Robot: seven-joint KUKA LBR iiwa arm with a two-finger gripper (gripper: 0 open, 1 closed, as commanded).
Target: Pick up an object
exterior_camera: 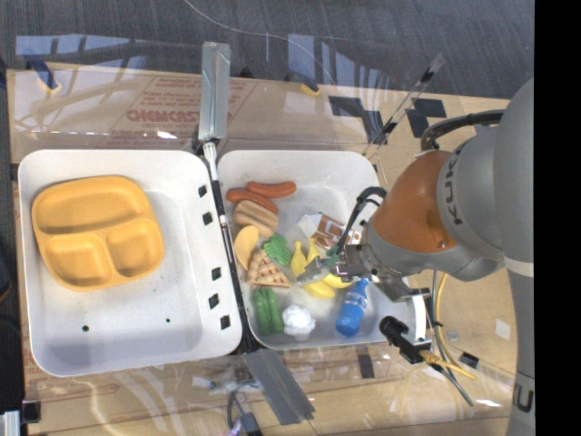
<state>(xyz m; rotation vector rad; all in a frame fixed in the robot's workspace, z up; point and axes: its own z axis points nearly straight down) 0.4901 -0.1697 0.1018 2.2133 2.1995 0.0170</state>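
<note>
The end effector (320, 263) sits low inside the right bin (300, 163), reached in from the right, directly over the cluster of toy food items. Its tip is among the items, and whether it is spread or closed cannot be determined from this view; no item is visibly clamped.

The candidate objects lie packed together in the right bin, which explains the low, central approach. Directly beneath and just right of the end effector lies a yellow banana-shaped piece (320, 287). Just beyond it, toward the arm, lies a blue bottle (352, 307) with a glossy plastic body, tipped on its side. To the end effector's left lie a tan waffle wedge (264, 271) with a gridded surface and a leafy green piece (277, 249). Farther left lie a hot dog bun (256, 214) and a smooth red sausage (263, 191). A green ribbed piece (266, 309) and a white crumpled ball (298, 318) rest near the bin's front wall.

The left bin (118, 348), well apart from the end effector, holds a yellow divided tray (95, 230) of moulded plastic with rounded corners.

Judgement: the grasp is being attempted; crowding makes a clean single-item pick uncertain.
</note>
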